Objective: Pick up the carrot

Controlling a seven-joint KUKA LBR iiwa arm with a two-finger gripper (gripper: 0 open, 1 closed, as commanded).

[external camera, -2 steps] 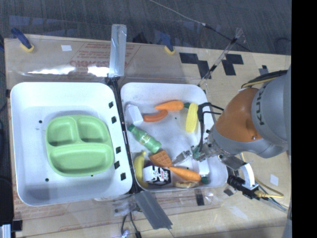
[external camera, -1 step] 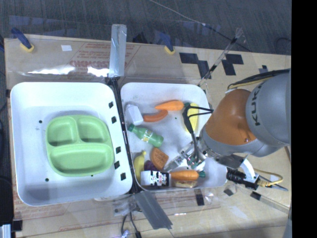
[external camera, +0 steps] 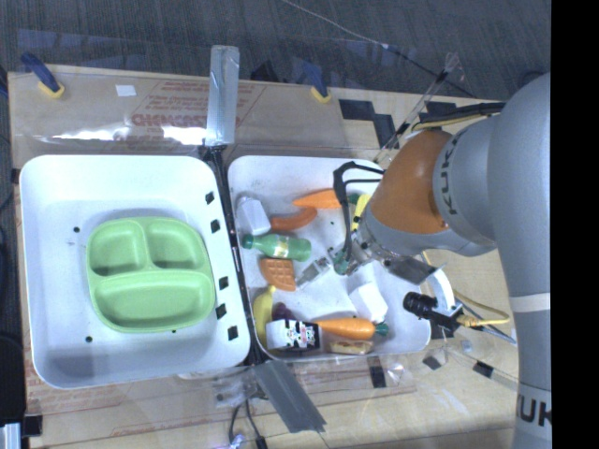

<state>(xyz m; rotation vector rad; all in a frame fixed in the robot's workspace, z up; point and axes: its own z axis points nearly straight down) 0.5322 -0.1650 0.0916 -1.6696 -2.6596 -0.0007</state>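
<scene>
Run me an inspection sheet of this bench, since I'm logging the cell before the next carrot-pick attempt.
Surface: two white bins side by side; left bin holds a green divided plate.
Job's things: carrot lies near the right bin's lower edge, untouched.
Clutter: green bottle, dark bottle, waffle-like piece, another orange piece, white items.
Grippers: gripper low over the right bin's middle, above the carrot in the view; finger state unclear.
Cables: black cable loops by the wrist; thin line crosses the dark floor.
Surroundings: taped plastic sheet, cardboard-coloured bench top.
</scene>
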